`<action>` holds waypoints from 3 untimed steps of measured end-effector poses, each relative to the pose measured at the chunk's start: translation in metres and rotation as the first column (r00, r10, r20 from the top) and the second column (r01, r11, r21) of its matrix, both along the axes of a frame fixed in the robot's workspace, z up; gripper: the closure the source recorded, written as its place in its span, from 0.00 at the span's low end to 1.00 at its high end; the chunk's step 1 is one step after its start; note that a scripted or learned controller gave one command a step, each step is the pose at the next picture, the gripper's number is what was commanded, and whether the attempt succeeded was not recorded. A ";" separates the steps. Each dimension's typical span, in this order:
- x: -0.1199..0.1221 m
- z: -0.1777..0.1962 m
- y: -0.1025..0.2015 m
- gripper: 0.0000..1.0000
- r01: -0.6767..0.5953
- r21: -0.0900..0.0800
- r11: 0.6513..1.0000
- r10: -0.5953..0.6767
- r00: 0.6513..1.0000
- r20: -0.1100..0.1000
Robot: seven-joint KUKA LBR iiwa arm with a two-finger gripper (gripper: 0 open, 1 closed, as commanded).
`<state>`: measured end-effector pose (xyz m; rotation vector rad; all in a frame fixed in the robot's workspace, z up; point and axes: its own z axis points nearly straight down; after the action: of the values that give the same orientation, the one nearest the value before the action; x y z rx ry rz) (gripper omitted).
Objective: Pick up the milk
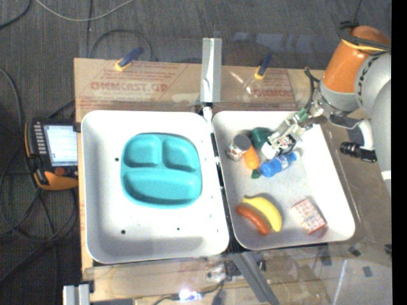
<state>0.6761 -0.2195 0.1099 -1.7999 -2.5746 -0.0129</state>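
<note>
The arm (356,75) enters from the right, orange band above the wrist, and the gripper (284,140) sits low over the upper part of the right bin (337,170). Jaws: cannot tell whether open or closed; the tip is a small cluster of white and dark parts merging with the items beneath.

Which item is the milk cannot be told with certainty. The likeliest is the small carton (308,214) with a red-and-white pattern, lying flat near the bin's lower right corner, well apart from the gripper. Its print is too small to read.

Right under and beside the gripper lies a tight group: a blue bottle (278,164) on its side, a dark green item (259,136) at the gripper's left, an orange carrot-like piece (252,159) touching the bottle's left end, and a small grey can (239,147) at the far left of the group. These crowd the upper middle of the bin. Lower down, a banana (270,211) and a red sausage-shaped piece (252,218) lie side by side, touching, left of the carton.

The left bin (95,189) holds a turquoise divided plate (162,169) with three compartments.

A cardboard sheet (146,84) lies behind the bins on the surface; its red print is too faint to read. Two blue-and-yellow clamps (128,58) hold its far edge. A handheld pendant (51,151) with a lit screen rests left of the bins.
</note>
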 end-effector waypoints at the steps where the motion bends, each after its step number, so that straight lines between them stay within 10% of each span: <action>1: -0.006 0.043 -0.002 0.00 0.014 -0.006 1.000 -0.014 1.000 -0.004; 2: -0.004 0.011 0.018 0.00 -0.127 -0.019 0.992 0.127 0.992 0.019; 3: 0.002 -0.012 0.013 0.00 0.319 0.013 0.948 -0.319 0.948 -0.004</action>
<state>0.6785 -0.2069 0.0983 -2.1863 -2.2441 -0.0288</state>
